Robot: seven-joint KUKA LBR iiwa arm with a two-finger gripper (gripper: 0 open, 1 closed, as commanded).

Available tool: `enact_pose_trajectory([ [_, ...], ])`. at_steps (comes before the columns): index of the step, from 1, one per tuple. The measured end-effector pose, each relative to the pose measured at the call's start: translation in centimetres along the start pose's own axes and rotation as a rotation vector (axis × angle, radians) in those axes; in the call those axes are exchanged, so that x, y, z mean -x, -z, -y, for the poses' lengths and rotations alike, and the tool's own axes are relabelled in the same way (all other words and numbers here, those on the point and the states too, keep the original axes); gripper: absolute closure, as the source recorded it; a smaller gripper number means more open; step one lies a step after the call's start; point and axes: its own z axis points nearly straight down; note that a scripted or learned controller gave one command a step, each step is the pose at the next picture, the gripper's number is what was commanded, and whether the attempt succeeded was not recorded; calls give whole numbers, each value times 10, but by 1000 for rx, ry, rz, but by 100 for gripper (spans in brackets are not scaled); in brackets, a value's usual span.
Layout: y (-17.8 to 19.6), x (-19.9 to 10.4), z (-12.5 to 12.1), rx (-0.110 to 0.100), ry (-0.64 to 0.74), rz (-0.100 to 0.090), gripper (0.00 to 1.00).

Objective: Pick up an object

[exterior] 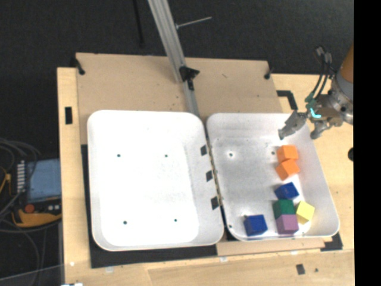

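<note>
Hovering over the upper right corner of the right bin (238,130), claw (303,128) spread wide, fingers apart, nothing between them. Just below and slightly left, two orange cubes (288,160) touching each other. Further down the same bin, blue cube (287,191), then green cube (284,207), purple cube (287,223) and yellow cube (305,211) clustered close together, with another blue cube (255,224) near the bottom wall. Left bin (143,177) alongside, both resting on the desk (131,82). No readable labels or writing anywhere.

Blocks (287,189) clustered in right bin (250,136), near its right wall.
</note>
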Motion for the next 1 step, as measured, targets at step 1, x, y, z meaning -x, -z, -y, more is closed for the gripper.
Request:
enact_pose_trajectory([
  [1, 2, 0, -1, 4, 1, 1, 0],
])
